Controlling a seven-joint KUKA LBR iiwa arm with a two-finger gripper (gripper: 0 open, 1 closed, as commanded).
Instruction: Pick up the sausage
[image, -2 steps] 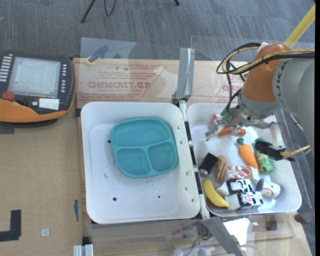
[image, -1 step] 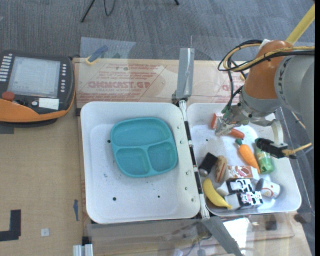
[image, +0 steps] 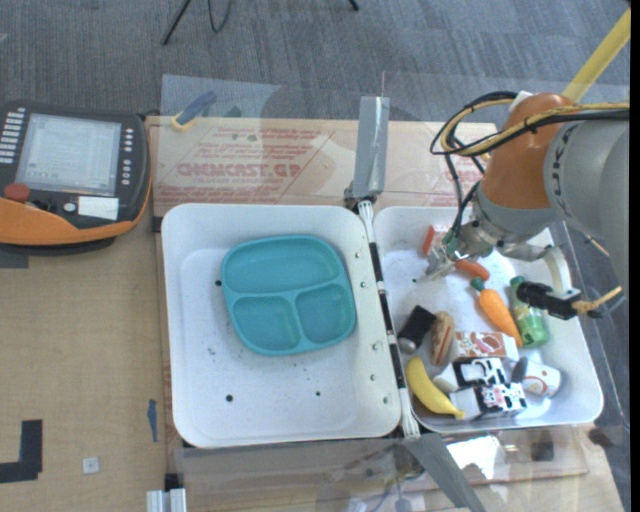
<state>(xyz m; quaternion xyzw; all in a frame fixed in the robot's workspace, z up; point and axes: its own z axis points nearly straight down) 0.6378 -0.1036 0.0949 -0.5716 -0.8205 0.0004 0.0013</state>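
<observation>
The sausage (image: 472, 268), a short red-orange link, lies in the right bin (image: 590, 385) near its upper middle, just above the carrot (image: 497, 311). My gripper (image: 442, 260) hangs low over the bin floor right beside the sausage's left end, pointing down and to the left. The grey arm with its orange band (image: 520, 150) comes in from the upper right and covers the bin's back edge. Nothing visibly sits in the gripper.
In the right bin lie a small red piece (image: 430, 240), a black block (image: 415, 325), a bun-like item (image: 442, 338), a banana (image: 430, 388), a green item (image: 531, 326) and printed boxes (image: 490, 385). The left bin (image: 190, 330) holds a teal divided plate (image: 289, 293). A teach pendant (image: 70, 175) rests far left.
</observation>
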